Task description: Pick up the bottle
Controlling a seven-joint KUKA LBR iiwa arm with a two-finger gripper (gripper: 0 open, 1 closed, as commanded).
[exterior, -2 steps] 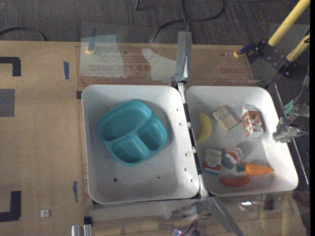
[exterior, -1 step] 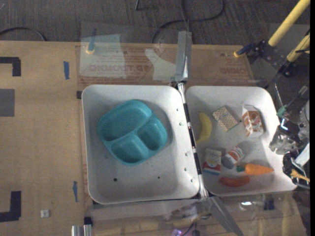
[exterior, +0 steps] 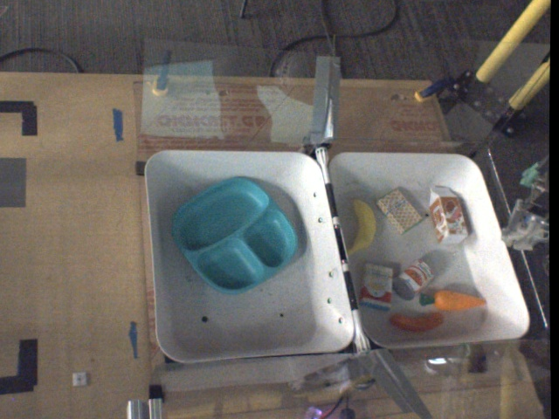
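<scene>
Where the two shallow white bins sit side by side on the brown tabletop [exterior: 70, 234], the small bottle with a grey cap and a red-and-white label [exterior: 413, 279] lies on its side in the right white bin [exterior: 498, 269], in that bin's lower half. It is tilted, cap end toward the lower left. Just beside it on the left stands a small red-and-white box [exterior: 377, 285]; whether the two touch cannot be determined. To its lower right lies an orange carrot-shaped toy [exterior: 454, 300], close by, and below it a red elongated piece [exterior: 416, 322] near the bin's front wall.

The upper half of the same bin holds a yellow banana-shaped toy [exterior: 362, 225] along the left wall, a tan square packet [exterior: 401, 209], and a white carton with red print [exterior: 448, 215], all well apart from the bottle.

The left white bin [exterior: 175, 321] contains a teal plastic plate with three compartments [exterior: 234, 232], lying flat in the upper left part.

A grey mechanical part at the right edge, taken to be the gripper [exterior: 527, 225], sits over the right bin's outer rim, well apart from the bottle. Nothing is seen in its grasp; whether it is open or closed cannot be told at this resolution.

Strips of blue tape [exterior: 117, 124] mark the tabletop on the left.
</scene>
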